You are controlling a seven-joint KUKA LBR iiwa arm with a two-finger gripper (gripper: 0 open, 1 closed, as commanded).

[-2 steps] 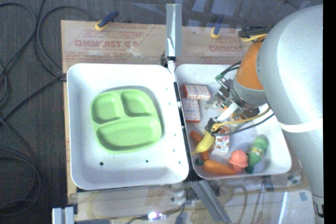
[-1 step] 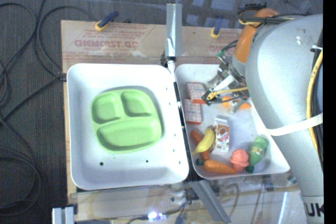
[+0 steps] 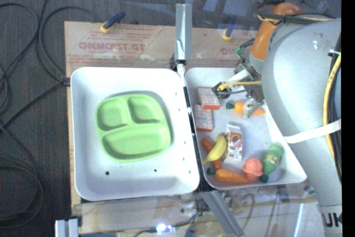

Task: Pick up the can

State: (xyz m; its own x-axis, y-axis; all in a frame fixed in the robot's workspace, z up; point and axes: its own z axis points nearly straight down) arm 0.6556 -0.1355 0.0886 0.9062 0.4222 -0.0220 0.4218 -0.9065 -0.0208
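Note:
The gripper (image 3: 239,92) hangs over the back part of the right bin (image 3: 288,175), below the orange wrist band (image 3: 260,41). Two small red-and-white packs (image 3: 208,97) (image 3: 203,117) lie just left of it, and a small orange piece (image 3: 239,107) lies under it. I cannot pick out with certainty which item is the can; the arm hides part of the bin's right side. Nothing is visibly held.
The right bin also holds a carton (image 3: 234,142), a banana (image 3: 217,148), a carrot (image 3: 232,176), a pink fruit (image 3: 253,166) and a green bottle (image 3: 272,158). A green divided plate (image 3: 133,125) lies in the left bin (image 3: 89,175). The big grey arm (image 3: 302,86) covers the right.

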